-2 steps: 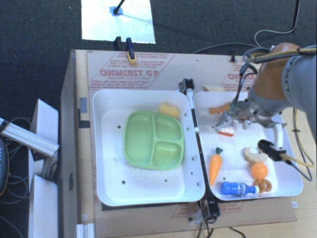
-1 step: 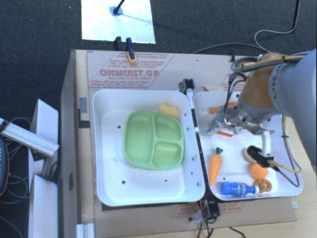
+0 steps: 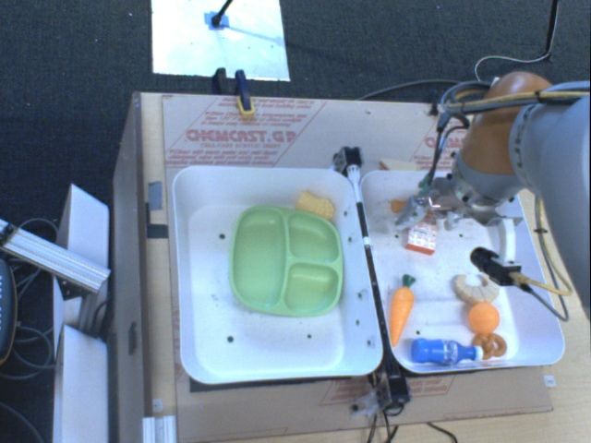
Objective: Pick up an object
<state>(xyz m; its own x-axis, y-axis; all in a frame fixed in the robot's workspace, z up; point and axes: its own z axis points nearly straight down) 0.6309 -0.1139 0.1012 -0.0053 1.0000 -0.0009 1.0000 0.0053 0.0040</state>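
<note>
— Hovering my claw low in the right bin, near its back end, just above a small red-and-white carton. Whether it is spread or closed, I cannot tell from this angle.

— Is the carton the target?

— It lies nearest, so I judge yes. It looks light and stiff (thin card, probably, so it may crush). I'd take it across its narrow sides.

— What else is in there?

— A toy carrot, a blue bottle lying flat, an orange ball, a pretzel and a pale bread-like piece. The left bin holds a green divided plate and a yellow chunk behind it.

— Slippery ones?

— Likely the ball and bottle: round, smooth, apt to roll.
</note>
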